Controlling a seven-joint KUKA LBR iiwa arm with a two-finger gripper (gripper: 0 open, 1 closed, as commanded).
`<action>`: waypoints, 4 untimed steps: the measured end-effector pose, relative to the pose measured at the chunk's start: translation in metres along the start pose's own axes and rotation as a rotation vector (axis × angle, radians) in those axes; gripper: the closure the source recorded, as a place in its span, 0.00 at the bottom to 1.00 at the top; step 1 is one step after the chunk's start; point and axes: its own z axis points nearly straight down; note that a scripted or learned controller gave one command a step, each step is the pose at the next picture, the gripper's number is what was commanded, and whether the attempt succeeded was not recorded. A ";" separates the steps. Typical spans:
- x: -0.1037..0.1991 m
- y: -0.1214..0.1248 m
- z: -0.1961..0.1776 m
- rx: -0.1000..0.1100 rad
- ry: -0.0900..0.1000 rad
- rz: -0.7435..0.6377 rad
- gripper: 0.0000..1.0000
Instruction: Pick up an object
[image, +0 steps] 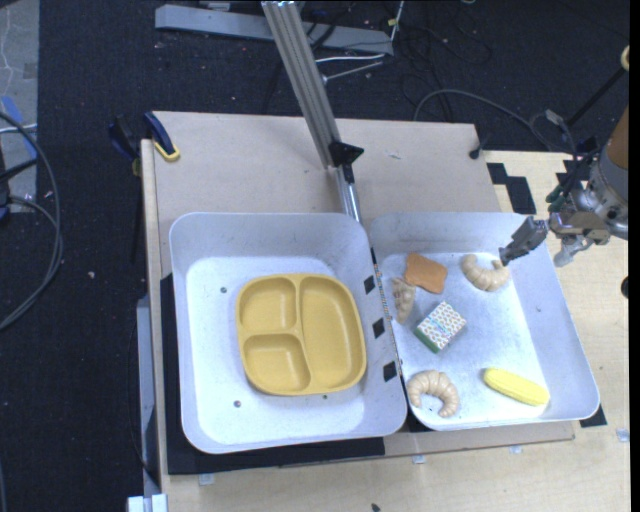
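My gripper hangs over the far right edge of the right bin, fingers spread open with nothing between them. Just left of it lies a pale croissant-shaped piece. Further left rests an orange-brown slice, and beside the bin's left wall a small beige piece. A green and white box sits mid-bin. Near the front lie another croissant-shaped piece and a yellow banana-like object.
The left bin holds a yellow divided plate. A grey metal pole slants up from between the bins toward the back. The wooden bench top extends behind both bins.
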 end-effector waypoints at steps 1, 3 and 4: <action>0.001 0.002 -0.006 -0.011 -0.003 -0.003 0.00; 0.003 -0.007 0.105 -0.004 0.000 -0.001 0.00; 0.007 -0.010 0.150 -0.006 -0.001 -0.001 0.00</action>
